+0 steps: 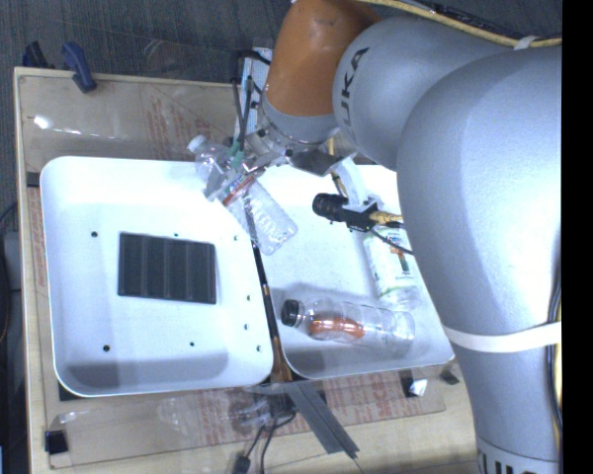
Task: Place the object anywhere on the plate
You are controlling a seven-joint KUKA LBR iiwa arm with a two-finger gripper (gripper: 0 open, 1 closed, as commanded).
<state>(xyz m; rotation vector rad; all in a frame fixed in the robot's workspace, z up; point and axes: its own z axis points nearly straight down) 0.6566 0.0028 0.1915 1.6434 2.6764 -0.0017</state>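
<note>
The arm (445,166) reaches in over the right bin (430,349) with its orange band (311,57) high above the seam between the two bins, and the tool (239,171) hangs near the top of that seam. A clear plastic bottle (245,194) sits right at the tool, tilted, its cap end toward the left bin (69,265) and its body slanting down over the rim of the right one; it looks lifted clear of the bin floor, which suggests the tool is carrying it across, though whether the tool is closed on it or merely touching cannot be told from this angle. The dark ribbed plate (167,268) lies flat in the middle of the left bin, well apart from the bottle, down and to the left of it. Two other bottles rest in the right bin: one with a dark cap (346,322) along the near side, another (390,265) partly under the arm.
</note>
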